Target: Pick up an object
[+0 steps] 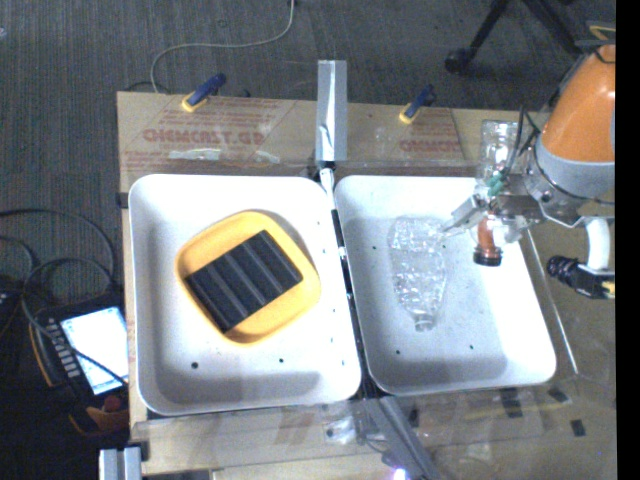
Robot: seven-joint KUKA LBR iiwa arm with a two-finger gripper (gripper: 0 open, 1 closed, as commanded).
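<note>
Camera view, bins: two white bins side by side; the left bin (pixel 150 268) holds a yellow dish with a black ridged insert (pixel 248 276), the right bin (pixel 520 348) holds a clear plastic bottle (pixel 418 273).

Camera view, task thing: the bottle lies on its side near the middle of the right bin, its narrow end toward the bottom of the view. It is the nearest object to the arm, so I judge it to be the likely target.

Camera view, gripper: the gripper (pixel 487 240) hangs over the upper right part of the right bin, near the bottle's upper end but apart from it. Nothing is between its parts.

Claw state: I cannot tell; the tip is small and mixed with wires.

Risk: the bottle is round, light and smooth, so it may roll or slip away if the gripper comes down off its middle line. It may also be crushed and spring out.

Risk, second: the gripper is near the bin's far wall and could touch it.

Hard to see: the bottle's outline fades into the white floor. The arm (pixel 585 128) is cut by the view's edge.
</note>
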